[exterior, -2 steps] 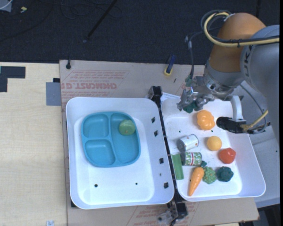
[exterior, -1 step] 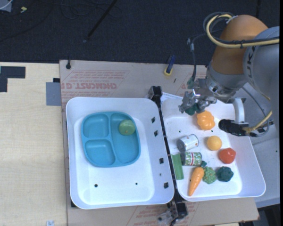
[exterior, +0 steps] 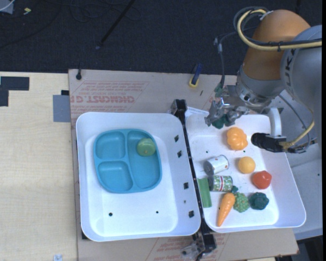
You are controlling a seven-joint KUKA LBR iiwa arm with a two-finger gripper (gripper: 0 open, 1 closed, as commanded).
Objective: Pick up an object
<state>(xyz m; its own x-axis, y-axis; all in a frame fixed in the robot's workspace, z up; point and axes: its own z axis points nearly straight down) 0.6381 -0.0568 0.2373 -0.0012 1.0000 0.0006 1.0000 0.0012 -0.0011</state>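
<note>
1. Nearest the camera, a carrot [exterior: 225, 209] was seen in the right bin [exterior: 293, 211], long axis running near to far, tip pointing near.
2. At that bin's far left corner the gripper [exterior: 221, 117] was seen closed on a dark green object [exterior: 219, 123].
3. A straight, slow lift would be advised, so the small piece was not dropped.

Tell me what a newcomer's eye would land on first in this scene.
First the arm, grey with a bulging orange band, reaching in from the right with its claw over the far edge of the right bin. Next the bright blue divided tray in the left bin, a green ball in its far right compartment. Then the colourful toy food in the right bin, such as the carrot.
</note>
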